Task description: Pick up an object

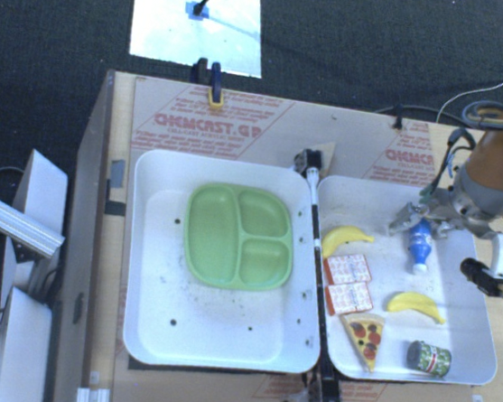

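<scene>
My gripper (pixel 424 220) hangs over the back of the right bin (pixel 473 359), reaching in from the right. Directly under it lies a small blue and white bottle (pixel 419 249), its blue end touching or nearly touching the gripper. Also in this bin are a yellow banana (pixel 345 241) at the left, a second banana (pixel 416 306) further front, two red and white square packets (pixel 349 283), a pizza slice (pixel 364 335) and a green can (pixel 429 357) lying at the front right.
The left bin (pixel 155 320) holds a green divided plate (pixel 238 238). A divider rail (pixel 314 258) runs between the two bins. The arm's grey and orange wrist (pixel 502 163) stands above the right bin's back right corner.
</scene>
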### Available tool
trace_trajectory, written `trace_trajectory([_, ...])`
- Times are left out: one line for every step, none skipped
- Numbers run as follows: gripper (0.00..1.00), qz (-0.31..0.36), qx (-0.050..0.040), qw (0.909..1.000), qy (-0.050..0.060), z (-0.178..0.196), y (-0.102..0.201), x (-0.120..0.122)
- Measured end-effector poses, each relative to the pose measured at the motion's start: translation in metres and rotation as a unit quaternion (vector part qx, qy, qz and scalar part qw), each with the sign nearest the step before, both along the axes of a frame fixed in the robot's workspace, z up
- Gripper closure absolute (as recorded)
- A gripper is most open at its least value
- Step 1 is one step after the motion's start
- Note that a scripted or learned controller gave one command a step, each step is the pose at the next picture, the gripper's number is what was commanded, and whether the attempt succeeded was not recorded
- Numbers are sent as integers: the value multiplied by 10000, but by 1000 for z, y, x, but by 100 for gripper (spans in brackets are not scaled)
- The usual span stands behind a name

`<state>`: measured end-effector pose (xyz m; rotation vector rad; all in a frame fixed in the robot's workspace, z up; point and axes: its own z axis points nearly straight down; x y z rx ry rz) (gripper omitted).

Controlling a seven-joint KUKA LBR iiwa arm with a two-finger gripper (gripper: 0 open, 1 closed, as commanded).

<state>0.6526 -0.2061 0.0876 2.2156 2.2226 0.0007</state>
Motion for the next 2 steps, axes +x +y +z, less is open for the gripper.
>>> trace_trajectory([0,0,1,10000,2,-2,0,-2])
trace_trajectory([100,8,-4,10000,-17,9,0,0])
